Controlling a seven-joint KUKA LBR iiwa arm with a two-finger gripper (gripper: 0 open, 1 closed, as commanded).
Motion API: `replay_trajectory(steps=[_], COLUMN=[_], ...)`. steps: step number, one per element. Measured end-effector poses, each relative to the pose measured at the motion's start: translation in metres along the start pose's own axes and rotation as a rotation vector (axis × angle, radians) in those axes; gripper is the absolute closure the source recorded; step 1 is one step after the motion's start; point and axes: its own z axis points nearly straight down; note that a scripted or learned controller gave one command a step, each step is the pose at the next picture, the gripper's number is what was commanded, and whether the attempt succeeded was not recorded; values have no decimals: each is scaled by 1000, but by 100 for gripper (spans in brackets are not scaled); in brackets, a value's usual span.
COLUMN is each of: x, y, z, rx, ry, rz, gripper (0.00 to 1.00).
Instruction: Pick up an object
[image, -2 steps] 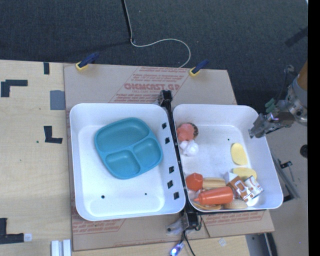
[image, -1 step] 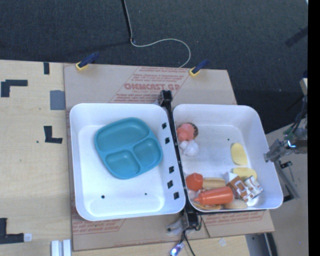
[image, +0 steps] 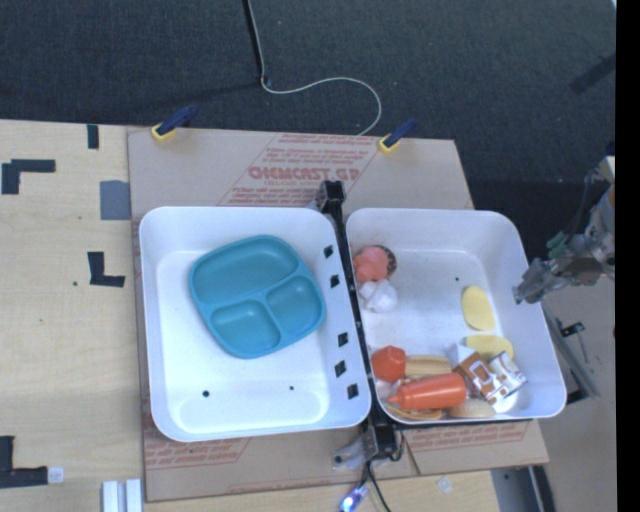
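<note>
The right bin (image: 500, 232) holds several toy foods. A pink piece (image: 371, 263) and a white piece (image: 379, 295) lie by its left wall. Two yellow pieces (image: 479, 308) (image: 488, 345) lie toward its right side. Along the front wall sit a red piece (image: 389, 362), a hot dog (image: 432, 392) and a red-and-white packet (image: 492, 378). My gripper (image: 530, 284) hangs over the right rim of this bin, above and to the right of the yellow pieces, and nothing shows in it.
The left bin (image: 160, 300) carries a blue divided plate (image: 257, 295). A black divider (image: 343, 290) with clips joins the two bins. Both stand on a cardboard sheet (image: 290, 170) clamped to the wooden bench, with a thin cable (image: 330, 85) behind.
</note>
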Motion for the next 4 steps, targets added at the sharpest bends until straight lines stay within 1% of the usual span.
replay_trajectory(steps=[1, 2, 3, 4], x=[1, 102, 105, 142], y=[65, 44, -15, 53], z=[49, -84, -67, -47], rx=[1, -13, 3, 0], ry=[1, 1, 1, 0], rz=[-2, -10, 2, -4], gripper=[100, 100, 100, 100])
